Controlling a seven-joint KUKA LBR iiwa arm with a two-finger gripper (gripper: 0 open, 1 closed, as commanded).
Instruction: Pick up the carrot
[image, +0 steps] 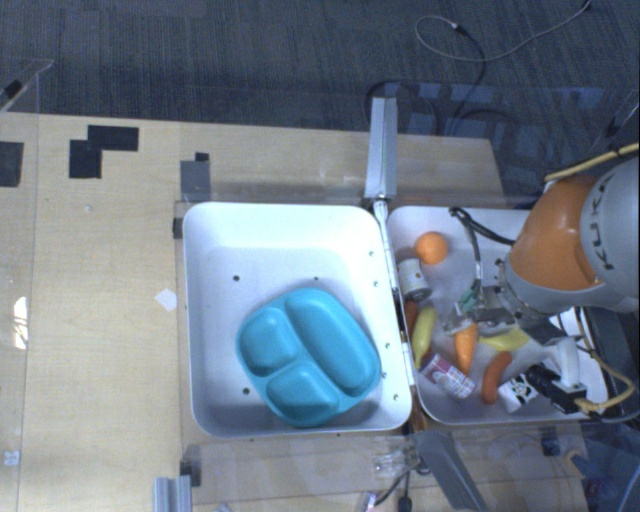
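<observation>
The gripper (478, 312) hangs just above the carrot (466, 346); whether it is open I cannot tell. Crowding banana (424, 334) and sausage (490, 377) could spoil the grasp.

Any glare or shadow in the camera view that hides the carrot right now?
Camera view: lighting is even, with no glare on the carrot; the gripper just above it casts soft shadow over the right bin floor there. The image is slightly soft, so small items near the carrot blur together; the blue plate reads clearly.
</observation>
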